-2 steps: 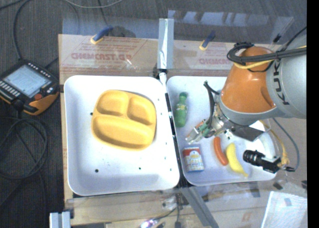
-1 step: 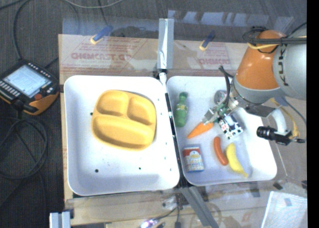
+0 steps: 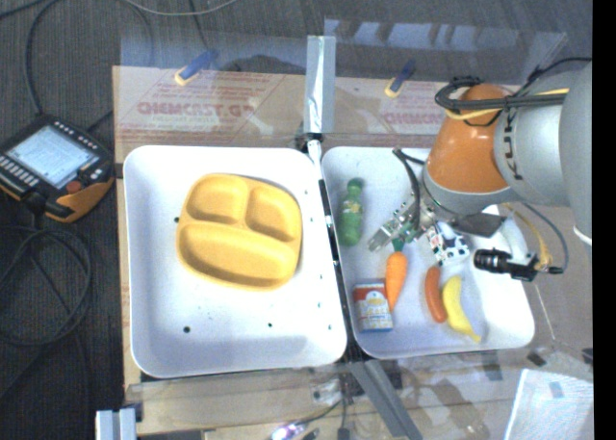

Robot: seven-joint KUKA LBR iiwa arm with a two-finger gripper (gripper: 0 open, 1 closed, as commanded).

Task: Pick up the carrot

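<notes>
Lying flat in the right bin [image 3: 520,327], the carrot [image 3: 396,276] sits between the can [image 3: 372,306] and a sausage [image 3: 435,294], not yet lifted. The gripper [image 3: 404,224] hovers just above its leafy end; whether its fingers are open or closed cannot be told, so the grasp remains to be done.

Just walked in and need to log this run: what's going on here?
The grey arm reaches into the right bin, its tool just above the leafy end of the carrot, which lies on the bin floor. Beside it are a can, a green bottle and a banana. The left bin holds a yellow tray.
</notes>
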